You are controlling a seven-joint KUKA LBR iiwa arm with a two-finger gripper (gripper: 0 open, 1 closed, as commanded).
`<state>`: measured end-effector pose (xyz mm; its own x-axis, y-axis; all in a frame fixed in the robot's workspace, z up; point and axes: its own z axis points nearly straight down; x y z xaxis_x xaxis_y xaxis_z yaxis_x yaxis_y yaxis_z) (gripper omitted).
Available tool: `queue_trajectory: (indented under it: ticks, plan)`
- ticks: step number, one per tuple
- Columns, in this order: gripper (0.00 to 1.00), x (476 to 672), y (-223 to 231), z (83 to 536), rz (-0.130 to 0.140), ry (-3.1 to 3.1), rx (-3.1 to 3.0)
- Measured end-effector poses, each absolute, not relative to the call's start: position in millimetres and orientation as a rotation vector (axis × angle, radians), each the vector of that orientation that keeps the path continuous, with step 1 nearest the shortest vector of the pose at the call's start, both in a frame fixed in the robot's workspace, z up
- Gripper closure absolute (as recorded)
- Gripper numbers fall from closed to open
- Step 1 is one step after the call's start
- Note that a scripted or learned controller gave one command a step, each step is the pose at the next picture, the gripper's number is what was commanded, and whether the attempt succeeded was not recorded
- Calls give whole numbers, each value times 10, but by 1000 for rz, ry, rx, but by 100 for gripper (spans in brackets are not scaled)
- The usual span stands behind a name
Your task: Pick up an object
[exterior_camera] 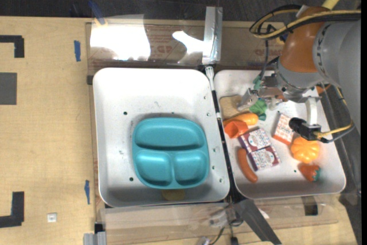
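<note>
While the end effector (256, 96) hangs low in the right bin (338, 181), its opening impossible to judge, a small green toy (261, 106) sits just beneath it; it looks light, hard and slick, best pinched across its narrow middle.

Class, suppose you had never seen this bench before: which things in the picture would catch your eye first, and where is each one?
The teal tray stands out first, lying alone in the left bin. Next comes the heap of toy food in the right bin, with an orange pepper on its right side and a red sausage near its left wall. Above it the grey arm with its orange band reaches in from the right, its claw low over the far end of that bin.
</note>
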<state>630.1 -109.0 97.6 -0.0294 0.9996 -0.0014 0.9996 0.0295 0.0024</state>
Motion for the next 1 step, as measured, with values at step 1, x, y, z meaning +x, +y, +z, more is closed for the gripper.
queue_trajectory:
  ticks: [1]
  plan:
    - [0,6031,-987,936,19,2264,2151]
